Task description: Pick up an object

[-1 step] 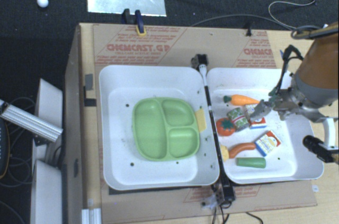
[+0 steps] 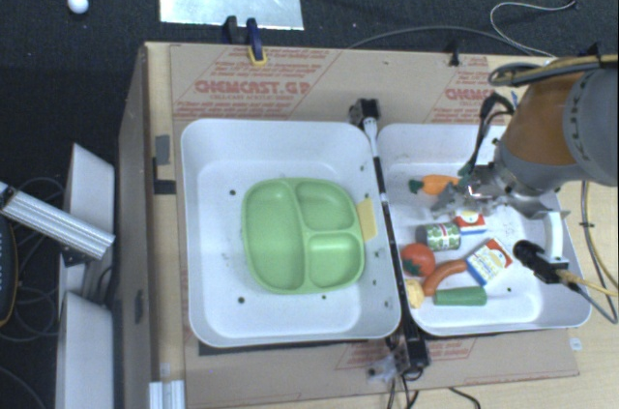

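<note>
Green plate left, cluttered bin right, gripper low over the toys.
The green divided plate (image 2: 302,235) lies in the left bin (image 2: 208,204); in the right bin (image 2: 556,301) the gripper (image 2: 462,192) sits beside the carrot (image 2: 435,184) (finger state: cannot tell), above the small can (image 2: 442,236), tomato (image 2: 418,256) and carton (image 2: 486,261).

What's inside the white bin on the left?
The left bin holds a green divided tray with three compartments, all bare. A small yellow piece lies at the tray's right edge. Whatever sits beneath the tray is covered.
</note>
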`<state>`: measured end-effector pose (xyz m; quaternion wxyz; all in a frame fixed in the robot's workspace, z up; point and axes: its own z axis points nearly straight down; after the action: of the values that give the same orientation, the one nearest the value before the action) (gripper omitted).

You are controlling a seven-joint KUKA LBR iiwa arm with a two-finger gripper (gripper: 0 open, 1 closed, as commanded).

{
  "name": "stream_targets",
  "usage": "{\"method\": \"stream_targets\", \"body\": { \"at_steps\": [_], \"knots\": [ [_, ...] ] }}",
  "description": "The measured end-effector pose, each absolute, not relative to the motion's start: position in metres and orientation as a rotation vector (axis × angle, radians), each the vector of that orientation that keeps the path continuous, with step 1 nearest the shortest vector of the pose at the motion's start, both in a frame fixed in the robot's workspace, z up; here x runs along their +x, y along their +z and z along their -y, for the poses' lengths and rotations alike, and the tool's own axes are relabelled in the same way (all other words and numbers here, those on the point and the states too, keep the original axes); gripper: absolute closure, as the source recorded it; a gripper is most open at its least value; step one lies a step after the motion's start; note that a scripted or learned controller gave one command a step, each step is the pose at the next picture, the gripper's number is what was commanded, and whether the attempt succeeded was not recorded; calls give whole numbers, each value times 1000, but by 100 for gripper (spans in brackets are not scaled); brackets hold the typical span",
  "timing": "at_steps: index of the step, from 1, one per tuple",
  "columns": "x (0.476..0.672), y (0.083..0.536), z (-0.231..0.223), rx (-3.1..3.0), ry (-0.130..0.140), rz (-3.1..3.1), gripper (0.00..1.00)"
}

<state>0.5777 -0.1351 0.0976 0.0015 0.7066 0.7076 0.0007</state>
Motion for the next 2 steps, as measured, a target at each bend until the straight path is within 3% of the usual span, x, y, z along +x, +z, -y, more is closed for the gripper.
{"method": "stream_targets", "body": {
  "at_steps": [1, 2],
  "knots": [
    [633, 85, 122, 2215, 3, -2225, 0],
    [665, 84, 107, 2231, -26, -2234, 0]
  ]
}}
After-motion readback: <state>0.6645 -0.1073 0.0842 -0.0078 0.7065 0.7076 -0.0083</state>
